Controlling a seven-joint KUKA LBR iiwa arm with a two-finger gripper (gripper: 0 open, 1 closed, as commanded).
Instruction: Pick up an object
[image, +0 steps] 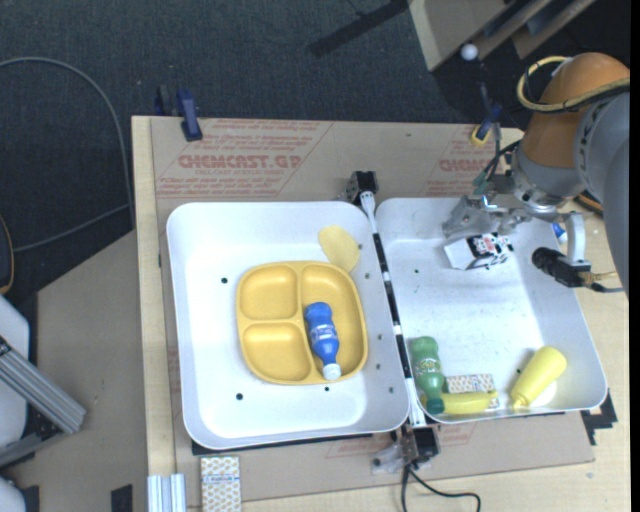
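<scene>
Right bin (560, 330): green bottle (427, 368), yellow banana (466, 403), small printed box (470, 383) and yellow bottle (539, 374), all along the near wall. Left bin (195, 300): yellow divided plate (262, 300) bearing a blue bottle (322, 340).

My gripper (482, 243): over the far end of the right bin, well apart from these; grip state, I could not tell.

Step, as I judged: approach, nothing chosen yet. Next: travel toward the near wall and descend on one item.
</scene>
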